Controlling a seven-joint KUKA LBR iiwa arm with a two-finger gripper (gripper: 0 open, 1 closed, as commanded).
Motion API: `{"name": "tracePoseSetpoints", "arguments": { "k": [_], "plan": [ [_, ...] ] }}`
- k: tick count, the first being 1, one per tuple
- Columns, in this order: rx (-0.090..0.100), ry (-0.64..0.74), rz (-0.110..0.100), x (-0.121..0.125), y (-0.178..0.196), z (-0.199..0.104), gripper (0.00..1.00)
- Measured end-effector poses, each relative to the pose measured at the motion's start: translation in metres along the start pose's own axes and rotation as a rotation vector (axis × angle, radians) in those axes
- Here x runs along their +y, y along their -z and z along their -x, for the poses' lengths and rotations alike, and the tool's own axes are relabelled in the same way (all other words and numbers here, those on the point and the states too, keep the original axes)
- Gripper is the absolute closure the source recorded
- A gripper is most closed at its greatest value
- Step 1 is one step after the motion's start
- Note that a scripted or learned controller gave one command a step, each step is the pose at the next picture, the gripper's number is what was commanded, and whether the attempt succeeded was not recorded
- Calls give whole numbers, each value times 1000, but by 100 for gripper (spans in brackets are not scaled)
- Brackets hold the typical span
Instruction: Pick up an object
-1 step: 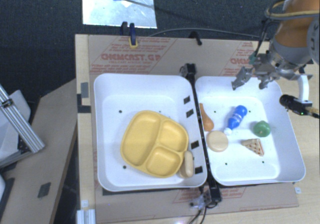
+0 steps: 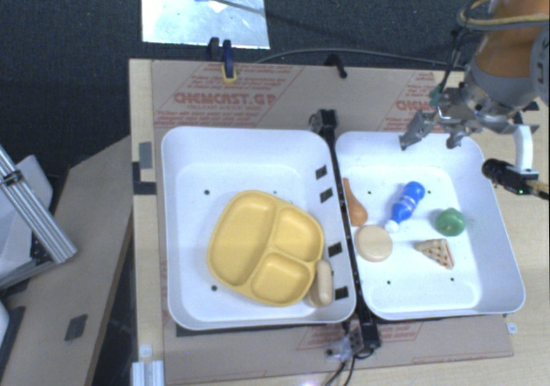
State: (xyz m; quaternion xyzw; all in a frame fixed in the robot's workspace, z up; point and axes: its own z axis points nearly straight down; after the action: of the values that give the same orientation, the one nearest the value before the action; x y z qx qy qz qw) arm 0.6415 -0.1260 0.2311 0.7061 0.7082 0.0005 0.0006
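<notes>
My gripper [image 2: 434, 137] hangs over the far edge of the right bin [image 2: 490, 290], its two fingers spread apart with nothing between them. In that bin lie a blue and white bottle [image 2: 406, 203], a green round thing [image 2: 449, 222], a tan round disc [image 2: 374, 243], a pizza-slice wedge [image 2: 436, 252] and an orange spoon-like piece [image 2: 353, 202] by the left wall. All of them lie nearer the camera than the gripper. The bottle is the closest to it.
The left bin [image 2: 189, 161] holds a yellow divided tray [image 2: 262, 247] and a small beige piece [image 2: 322, 283] at its near right corner. A black divider [image 2: 339, 204] runs between the bins. A blue clamp [image 2: 225, 56] sits at the bench's far edge.
</notes>
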Motion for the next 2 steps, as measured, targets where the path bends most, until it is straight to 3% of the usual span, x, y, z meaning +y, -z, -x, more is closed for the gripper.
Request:
{"name": "tracePoseSetpoints", "arguments": {
  "k": [2],
  "plan": [
    [0, 0, -2, 10, -97, -4, 0]
  ]
}}
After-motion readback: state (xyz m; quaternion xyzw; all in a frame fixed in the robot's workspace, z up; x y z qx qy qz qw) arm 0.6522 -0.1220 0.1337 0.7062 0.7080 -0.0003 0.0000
